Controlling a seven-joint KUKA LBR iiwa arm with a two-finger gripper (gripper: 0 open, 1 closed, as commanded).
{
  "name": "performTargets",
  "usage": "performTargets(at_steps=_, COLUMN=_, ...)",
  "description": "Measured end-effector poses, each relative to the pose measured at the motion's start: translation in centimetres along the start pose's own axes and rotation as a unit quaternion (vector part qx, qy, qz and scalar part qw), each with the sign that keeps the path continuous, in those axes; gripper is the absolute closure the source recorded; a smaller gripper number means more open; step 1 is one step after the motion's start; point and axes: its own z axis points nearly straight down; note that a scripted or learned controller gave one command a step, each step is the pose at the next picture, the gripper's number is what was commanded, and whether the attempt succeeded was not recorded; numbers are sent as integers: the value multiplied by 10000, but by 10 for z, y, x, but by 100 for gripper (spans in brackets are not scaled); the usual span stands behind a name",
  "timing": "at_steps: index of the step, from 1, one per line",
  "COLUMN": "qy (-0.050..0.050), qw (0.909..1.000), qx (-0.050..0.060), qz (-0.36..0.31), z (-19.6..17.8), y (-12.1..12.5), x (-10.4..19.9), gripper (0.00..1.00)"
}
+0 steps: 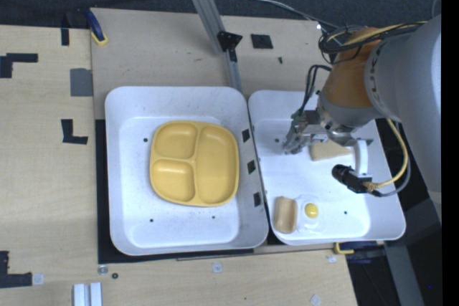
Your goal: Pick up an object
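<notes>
A yellow divided plate (194, 162) lies in the left bin (125, 154). In the right bin (380, 222) a tan bread-like piece (285, 214) and a fried egg toy (310, 212) lie near the front wall. A pale beige block (330, 152) lies further back, partly under the wrist. My gripper (292, 142) hangs low over the right bin's back left part, just left of the beige block. Nothing shows between its fingers.
A slanted metal pole (204, 0) rises behind the bins and ends at a black clamp (229, 40). Cables loop around the arm's wrist (387, 175) over the right bin's right side. Black tape marks lie on the bench at left.
</notes>
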Motion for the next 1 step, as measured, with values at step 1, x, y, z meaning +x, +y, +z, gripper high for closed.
performTargets(at_steps=1, qy=-1, qw=10000, qx=-28, qz=3, z=-42, y=3, x=2, gripper=100)
